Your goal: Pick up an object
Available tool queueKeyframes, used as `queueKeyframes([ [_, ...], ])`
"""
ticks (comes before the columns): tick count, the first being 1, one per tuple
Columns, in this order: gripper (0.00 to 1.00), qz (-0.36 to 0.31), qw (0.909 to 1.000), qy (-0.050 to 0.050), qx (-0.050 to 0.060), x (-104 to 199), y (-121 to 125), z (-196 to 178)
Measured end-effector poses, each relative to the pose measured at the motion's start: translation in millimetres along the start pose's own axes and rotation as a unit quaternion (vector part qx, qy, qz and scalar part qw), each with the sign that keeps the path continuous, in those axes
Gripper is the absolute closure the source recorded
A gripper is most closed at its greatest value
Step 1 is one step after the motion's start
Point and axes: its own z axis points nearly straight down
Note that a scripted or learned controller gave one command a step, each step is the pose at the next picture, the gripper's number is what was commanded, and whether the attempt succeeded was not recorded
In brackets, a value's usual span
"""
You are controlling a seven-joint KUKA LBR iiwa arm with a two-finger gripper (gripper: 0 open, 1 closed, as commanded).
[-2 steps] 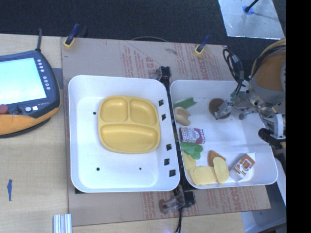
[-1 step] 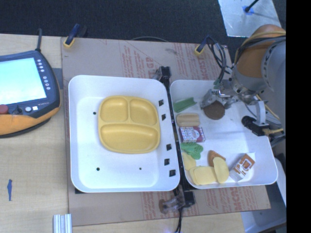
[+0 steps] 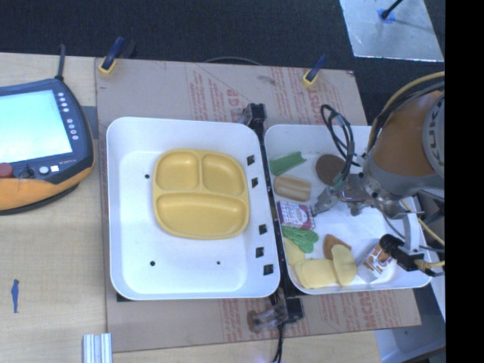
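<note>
- The gripper (image 3: 333, 200) hangs low over the middle of the right bin (image 3: 355, 131), with the arm (image 3: 404, 138) reaching in from the right side of the camera view.
- The fingers point left, toward the row of small items along the bin's left wall; whether they are spread or closed I cannot tell, and nothing is seen between them.
- The nearest candidates lie just left of the fingers: a tan block (image 3: 293, 187) up and to the left, and a small printed packet (image 3: 296, 215) down and to the left.
- The tan block's long axis runs roughly left to right, in line with the reach; the packet looks nearly square.
- A green piece (image 3: 286, 162) lies further up, another green piece (image 3: 301, 238) below the packet, and a brown disc (image 3: 330, 168) sits just above the gripper.
- Toward the near wall lie yellow blocks (image 3: 324, 270), a brown-topped piece (image 3: 336, 245) and a small bottle (image 3: 380, 259), all below the gripper and further from it.
- The left bin (image 3: 128, 203) holds a yellow divided tray (image 3: 201, 193), well apart from the gripper.
- In my judgement the coming move turns on a short shift left and down onto the block or the packet.
</note>
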Motion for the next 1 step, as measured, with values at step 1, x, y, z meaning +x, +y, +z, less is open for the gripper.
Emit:
queueKeyframes([
  [1, 0.00, -0.006, 0.9999, 0.000, -0.008, 113.5, 5.2, -96.0],
])
